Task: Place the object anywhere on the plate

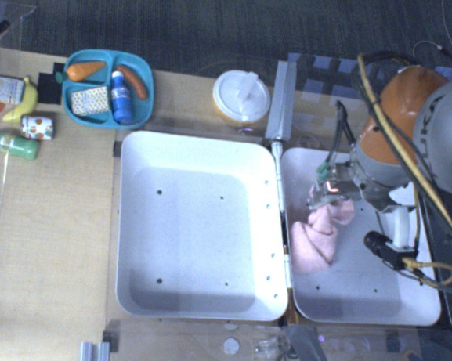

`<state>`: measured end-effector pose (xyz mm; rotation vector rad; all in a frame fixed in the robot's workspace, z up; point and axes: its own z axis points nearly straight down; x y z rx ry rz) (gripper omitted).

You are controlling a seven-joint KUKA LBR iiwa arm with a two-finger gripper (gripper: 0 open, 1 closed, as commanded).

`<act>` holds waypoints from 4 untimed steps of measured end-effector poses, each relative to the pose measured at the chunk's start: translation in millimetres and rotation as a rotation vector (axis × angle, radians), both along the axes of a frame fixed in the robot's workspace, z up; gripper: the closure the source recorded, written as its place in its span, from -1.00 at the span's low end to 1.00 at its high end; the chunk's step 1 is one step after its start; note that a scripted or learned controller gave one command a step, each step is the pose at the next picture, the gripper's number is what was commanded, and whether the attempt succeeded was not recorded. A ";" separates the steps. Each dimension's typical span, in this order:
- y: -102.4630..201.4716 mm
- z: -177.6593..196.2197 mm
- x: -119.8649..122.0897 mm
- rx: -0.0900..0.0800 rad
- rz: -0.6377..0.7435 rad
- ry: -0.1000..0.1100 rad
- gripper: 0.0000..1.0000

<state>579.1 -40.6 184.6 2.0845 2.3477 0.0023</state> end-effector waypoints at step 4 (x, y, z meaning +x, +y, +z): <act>174.5 32.7 36.9 -0.003 1.214 -0.005 1.00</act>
